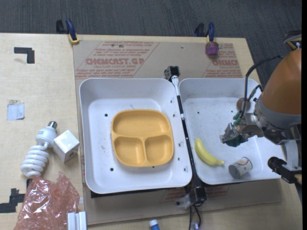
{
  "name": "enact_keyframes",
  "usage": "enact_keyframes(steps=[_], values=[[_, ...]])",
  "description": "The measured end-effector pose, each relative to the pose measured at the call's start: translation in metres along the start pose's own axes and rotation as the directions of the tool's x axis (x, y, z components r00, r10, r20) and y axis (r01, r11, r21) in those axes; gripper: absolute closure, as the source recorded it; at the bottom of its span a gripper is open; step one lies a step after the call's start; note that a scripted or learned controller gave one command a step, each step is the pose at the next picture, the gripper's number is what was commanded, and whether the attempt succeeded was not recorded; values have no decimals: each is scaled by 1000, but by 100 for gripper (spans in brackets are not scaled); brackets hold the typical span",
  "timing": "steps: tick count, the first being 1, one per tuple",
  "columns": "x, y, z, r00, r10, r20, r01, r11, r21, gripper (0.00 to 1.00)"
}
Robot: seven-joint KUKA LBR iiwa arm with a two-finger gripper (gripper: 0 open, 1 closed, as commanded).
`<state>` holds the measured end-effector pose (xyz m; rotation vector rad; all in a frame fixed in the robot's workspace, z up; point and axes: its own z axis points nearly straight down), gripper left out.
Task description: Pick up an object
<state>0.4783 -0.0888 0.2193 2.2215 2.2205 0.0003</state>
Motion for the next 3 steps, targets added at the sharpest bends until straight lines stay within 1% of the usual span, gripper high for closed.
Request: enact_keyframes(steps=[1,2,3], values=[[31,1,-3,1000,-1,0,1,1000,-1,100],[25,-1,6,1000,1,0,-1,1000,2,100],[21,0,-4,1000,1,0,-1,1000,-1,100]])
